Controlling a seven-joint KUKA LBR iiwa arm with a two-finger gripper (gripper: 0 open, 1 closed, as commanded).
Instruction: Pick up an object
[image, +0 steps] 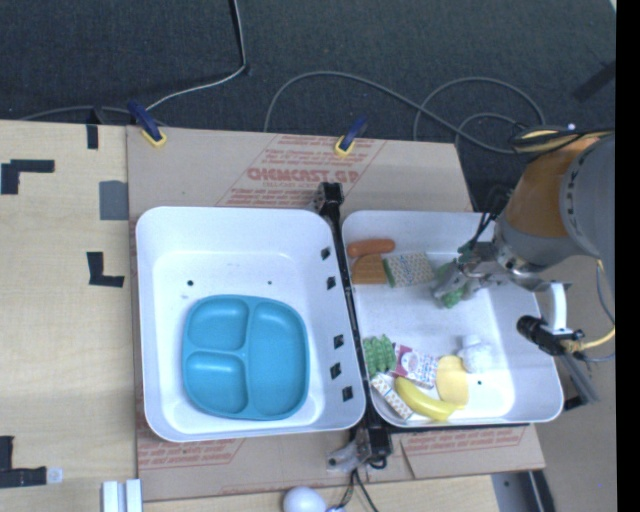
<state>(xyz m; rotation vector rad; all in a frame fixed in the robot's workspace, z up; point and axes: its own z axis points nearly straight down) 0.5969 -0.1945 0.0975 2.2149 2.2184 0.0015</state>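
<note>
From the overhead camera I am watching the claw (452, 285) hanging in the right bin (520, 400), apparently closing on a small green object (450, 293) just right of the patterned packet (408, 268); the hold is looking shallow, so it may slip during lifting.

Two white bins (160, 300), one blue plate (245, 357), one banana (425, 402), perhaps nine other small items.
</note>
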